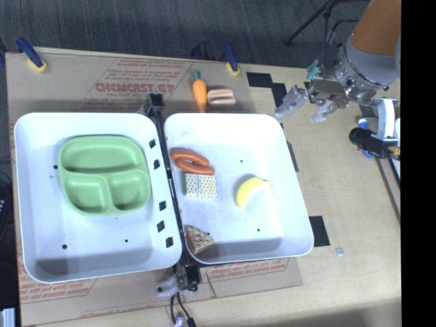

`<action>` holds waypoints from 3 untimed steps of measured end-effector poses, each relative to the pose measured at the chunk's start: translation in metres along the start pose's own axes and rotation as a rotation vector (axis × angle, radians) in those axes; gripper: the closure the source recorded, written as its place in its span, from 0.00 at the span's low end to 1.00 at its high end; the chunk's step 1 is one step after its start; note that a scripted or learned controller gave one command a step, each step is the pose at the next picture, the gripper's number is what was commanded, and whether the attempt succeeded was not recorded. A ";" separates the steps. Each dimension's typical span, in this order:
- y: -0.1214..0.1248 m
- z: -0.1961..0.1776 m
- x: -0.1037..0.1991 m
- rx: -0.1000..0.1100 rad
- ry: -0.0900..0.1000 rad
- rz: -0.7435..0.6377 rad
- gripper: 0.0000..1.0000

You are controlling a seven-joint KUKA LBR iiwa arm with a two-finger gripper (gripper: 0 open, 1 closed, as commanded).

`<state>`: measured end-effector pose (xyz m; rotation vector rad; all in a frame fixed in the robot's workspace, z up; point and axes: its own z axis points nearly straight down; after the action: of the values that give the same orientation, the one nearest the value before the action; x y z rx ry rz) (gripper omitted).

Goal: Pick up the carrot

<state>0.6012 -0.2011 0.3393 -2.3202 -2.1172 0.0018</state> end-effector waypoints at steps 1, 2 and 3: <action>0.036 0.135 0.051 0.005 0.001 0.240 0.00; 0.054 0.249 0.010 0.005 0.000 0.342 0.00; 0.055 0.238 0.012 0.007 0.002 0.335 1.00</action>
<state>0.6565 -0.1944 0.1016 -2.6355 -1.6974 0.0075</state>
